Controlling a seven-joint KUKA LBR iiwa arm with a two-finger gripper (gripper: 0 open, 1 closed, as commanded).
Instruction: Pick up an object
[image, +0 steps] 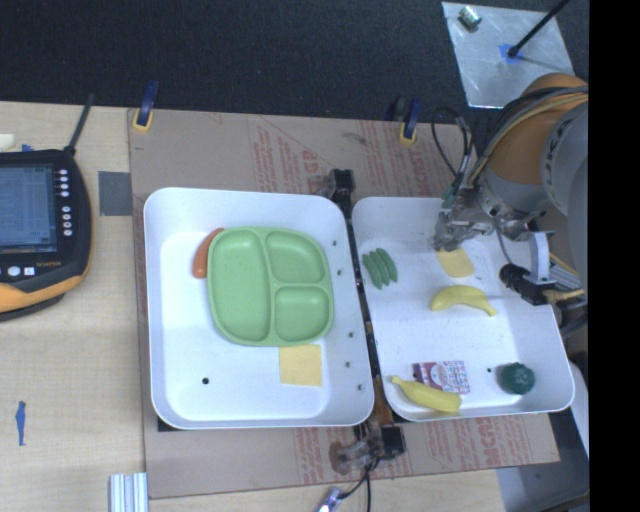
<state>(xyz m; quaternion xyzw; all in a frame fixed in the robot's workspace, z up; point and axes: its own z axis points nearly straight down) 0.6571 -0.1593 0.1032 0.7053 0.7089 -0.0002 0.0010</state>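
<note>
My gripper (452, 233) hangs low over the back of the right bin (545, 345), just behind a small pale yellow block (456, 264). Nothing can be seen held in it. In the same bin lie a green pea pod (380, 267), a yellow banana (463, 299), a second yellow banana-like piece (428, 396) at the front, a small printed packet (443, 375) and a dark green ball (517, 378).
The left bin (175, 330) holds a green divided plate (270, 285), an orange item (203, 255) half tucked under its left edge, and a yellow square slice (301, 365). A handheld control pendant (35, 225) lies on the bench at far left.
</note>
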